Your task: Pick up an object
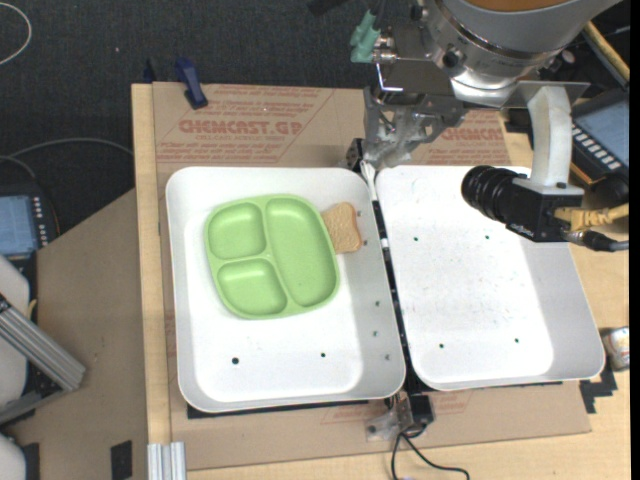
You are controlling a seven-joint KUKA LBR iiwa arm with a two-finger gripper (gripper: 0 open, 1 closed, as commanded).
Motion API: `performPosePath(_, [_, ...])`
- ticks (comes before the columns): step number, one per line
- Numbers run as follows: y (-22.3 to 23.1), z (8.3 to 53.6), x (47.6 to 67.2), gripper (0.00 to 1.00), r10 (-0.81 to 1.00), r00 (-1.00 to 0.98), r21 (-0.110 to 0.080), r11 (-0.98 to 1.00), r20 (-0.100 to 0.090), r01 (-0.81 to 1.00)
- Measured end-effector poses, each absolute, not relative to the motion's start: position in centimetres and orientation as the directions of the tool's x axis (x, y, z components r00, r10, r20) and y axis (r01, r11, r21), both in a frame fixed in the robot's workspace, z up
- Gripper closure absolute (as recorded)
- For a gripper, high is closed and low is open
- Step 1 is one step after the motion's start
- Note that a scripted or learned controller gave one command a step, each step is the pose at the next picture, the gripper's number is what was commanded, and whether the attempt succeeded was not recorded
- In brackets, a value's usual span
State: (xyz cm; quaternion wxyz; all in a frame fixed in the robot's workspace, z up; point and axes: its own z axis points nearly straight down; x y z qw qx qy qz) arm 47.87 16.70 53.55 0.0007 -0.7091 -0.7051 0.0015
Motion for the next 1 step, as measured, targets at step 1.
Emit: performPosePath(1, [15.3,42.96,47.84,1.0,1.0,0.003,-0.012,-0.003,-0.004,1.0])
